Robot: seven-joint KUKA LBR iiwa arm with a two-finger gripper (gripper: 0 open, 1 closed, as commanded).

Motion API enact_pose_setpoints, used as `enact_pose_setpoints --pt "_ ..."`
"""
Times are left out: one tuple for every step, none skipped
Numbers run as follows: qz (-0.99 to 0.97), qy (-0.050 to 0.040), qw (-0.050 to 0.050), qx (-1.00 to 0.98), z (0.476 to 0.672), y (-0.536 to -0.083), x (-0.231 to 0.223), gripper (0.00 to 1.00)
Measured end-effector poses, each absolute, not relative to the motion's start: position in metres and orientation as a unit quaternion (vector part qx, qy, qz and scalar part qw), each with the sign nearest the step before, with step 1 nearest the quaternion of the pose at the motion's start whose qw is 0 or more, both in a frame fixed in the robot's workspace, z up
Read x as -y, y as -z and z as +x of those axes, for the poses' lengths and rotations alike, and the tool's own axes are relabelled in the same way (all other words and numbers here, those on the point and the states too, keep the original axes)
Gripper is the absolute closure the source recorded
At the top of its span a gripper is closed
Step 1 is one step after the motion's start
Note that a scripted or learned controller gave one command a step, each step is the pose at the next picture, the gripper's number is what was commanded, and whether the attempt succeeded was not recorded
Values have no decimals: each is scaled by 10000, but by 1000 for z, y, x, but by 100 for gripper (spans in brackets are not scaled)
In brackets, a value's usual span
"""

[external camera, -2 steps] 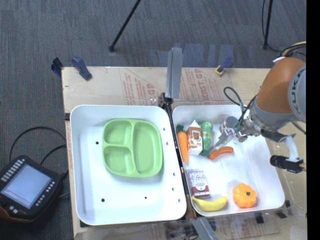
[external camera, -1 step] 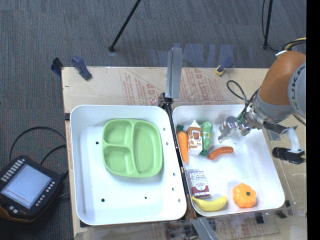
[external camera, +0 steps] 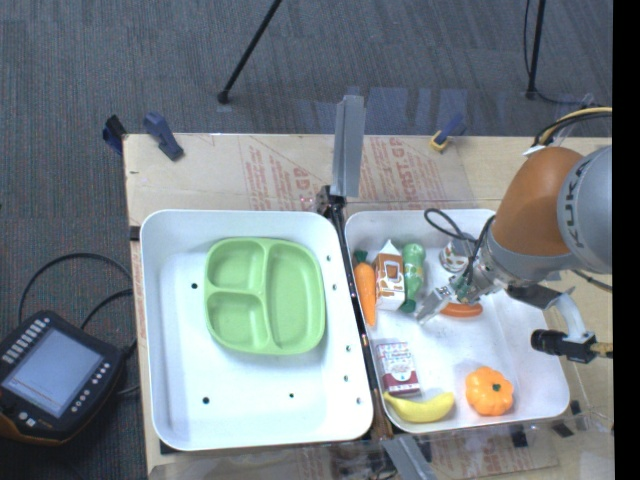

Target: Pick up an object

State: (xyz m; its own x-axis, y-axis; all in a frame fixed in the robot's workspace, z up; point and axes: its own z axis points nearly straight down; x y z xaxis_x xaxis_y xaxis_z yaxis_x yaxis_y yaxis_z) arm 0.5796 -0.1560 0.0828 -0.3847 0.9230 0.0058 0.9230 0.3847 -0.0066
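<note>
Grey carpet surrounds a cardboard-topped bench (external camera: 270, 173) carrying two shallow white bins. Reaching into the right bin (external camera: 545, 373), the gripper (external camera: 452, 296) hangs low over a small orange-red sausage-shaped piece (external camera: 463, 310) lying flat near the bin's middle; whether the piece is gripped cannot be told. Just left of it stand a green bottle-like toy (external camera: 412, 273) and a small orange-and-white carton (external camera: 389, 279), with a carrot (external camera: 366, 293) along the bin's left wall. Nearer the front lie a red-and-white box (external camera: 397, 366), a yellow banana (external camera: 420, 406) and an orange pumpkin (external camera: 489, 391). A green divided plate (external camera: 266, 295) sits in the left bin (external camera: 175, 388). On the carpet at left rests a handheld controller (external camera: 50, 373).
</note>
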Motion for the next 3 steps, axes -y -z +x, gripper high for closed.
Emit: enact_pose_setpoints --pt "-5019 -8 43 8649 575 -83 134 0" --pt "-6358 -17 51 7718 523 -83 157 0" --pt "-6376 -28 91 7703 522 -88 158 100"
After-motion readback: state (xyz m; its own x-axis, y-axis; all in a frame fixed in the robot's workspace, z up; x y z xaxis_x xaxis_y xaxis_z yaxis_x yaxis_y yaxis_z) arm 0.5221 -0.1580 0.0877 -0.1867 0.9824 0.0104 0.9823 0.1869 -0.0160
